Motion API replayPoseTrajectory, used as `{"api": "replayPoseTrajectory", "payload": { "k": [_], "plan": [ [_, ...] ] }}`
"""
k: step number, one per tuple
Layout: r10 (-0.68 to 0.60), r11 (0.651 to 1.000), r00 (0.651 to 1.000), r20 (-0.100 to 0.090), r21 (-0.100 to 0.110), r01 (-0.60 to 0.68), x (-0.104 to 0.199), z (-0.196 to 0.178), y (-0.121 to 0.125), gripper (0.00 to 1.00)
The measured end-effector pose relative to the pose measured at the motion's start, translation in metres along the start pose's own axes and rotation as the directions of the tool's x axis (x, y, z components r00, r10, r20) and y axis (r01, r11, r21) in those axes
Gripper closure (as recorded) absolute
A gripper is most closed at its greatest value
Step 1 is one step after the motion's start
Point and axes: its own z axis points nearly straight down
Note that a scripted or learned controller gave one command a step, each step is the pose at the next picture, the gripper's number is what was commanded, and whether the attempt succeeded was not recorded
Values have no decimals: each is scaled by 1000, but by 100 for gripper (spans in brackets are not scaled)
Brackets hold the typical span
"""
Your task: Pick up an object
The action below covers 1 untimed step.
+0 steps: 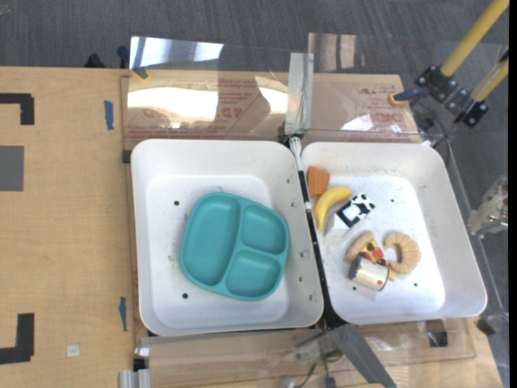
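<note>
Banana is lying in the right bin, near that bin's left wall and toward the table's far edge, its long axis running roughly from the far-right down to the near-left in a curve. Beside it are sitting an orange block, a black-and-white piece, and nearer the table's front a cluster of small food toys (possibly pastries). Teal plate is occupying the left bin. As for the pincer, I cannot tell its state or how the banana lies from it.
</note>
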Motion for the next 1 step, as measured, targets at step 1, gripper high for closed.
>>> {"api": "replayPoseTrajectory", "payload": {
  "k": [1],
  "plan": [
    [249,969,968,6,0,-249,5,-10,-3,100]
  ]
}}
